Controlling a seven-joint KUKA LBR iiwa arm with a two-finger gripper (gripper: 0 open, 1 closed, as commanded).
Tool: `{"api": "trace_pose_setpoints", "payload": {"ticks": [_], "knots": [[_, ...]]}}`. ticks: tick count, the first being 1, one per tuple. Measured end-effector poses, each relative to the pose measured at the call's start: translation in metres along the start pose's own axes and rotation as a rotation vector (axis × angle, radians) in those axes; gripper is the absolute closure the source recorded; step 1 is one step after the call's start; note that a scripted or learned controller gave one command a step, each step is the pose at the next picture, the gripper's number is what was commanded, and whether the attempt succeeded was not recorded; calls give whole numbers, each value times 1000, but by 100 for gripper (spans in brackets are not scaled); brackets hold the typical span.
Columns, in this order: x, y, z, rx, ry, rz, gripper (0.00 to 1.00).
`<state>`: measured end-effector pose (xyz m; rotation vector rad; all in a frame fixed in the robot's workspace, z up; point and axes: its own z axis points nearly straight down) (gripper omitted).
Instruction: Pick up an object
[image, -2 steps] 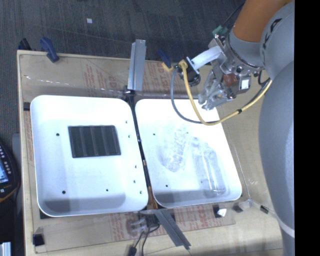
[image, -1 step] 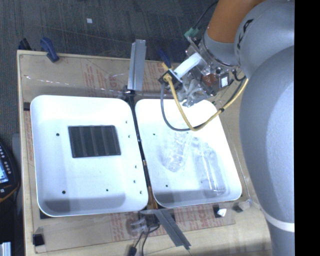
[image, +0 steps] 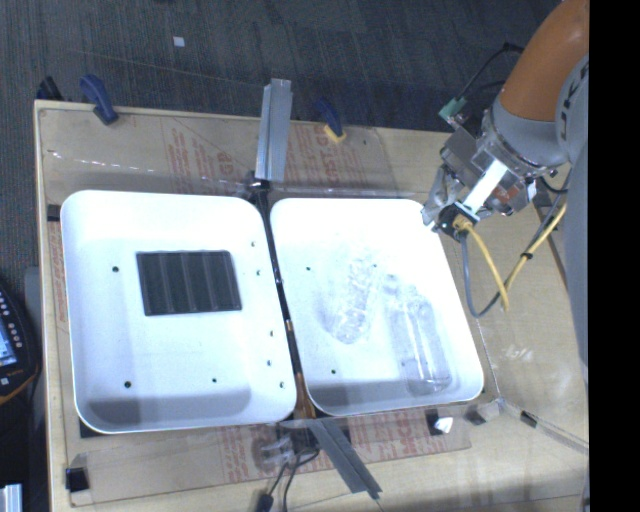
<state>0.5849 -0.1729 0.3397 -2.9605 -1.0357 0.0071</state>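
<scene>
**Bench stock: arm, two bins, clear items**

Standing at the bench, I count the following.

Arm (image: 535, 95): grey with an orange band, reaching in from the right. Its gripper (image: 443, 215) hangs over the top right corner of the right bin (image: 300, 225), just at the rim. Whether the claw is open or closed I cannot tell; nothing shows between its tips. A yellow cable (image: 490, 280) loops down from the wrist, outside the bin.

Right bin, contents: two clear items, hard to make out against the white floor. A clear bottle (image: 420, 335) lies on its side in the right half, running from mid-bin toward the near right corner. A clear cup (image: 350, 300) lies left of it, near the middle. The two are near each other, though whether they touch is unclear. Both are well apart from the gripper.

Left bin (image: 100, 215): a dark ribbed tray (image: 188, 282) lies flat, left of centre.

Bench edge: blue clamps (image: 100, 100) along the far side.
</scene>
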Motion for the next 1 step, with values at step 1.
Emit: {"api": "trace_pose_setpoints", "payload": {"ticks": [1], "knots": [[15,-18,20,1,0,302,100]]}}
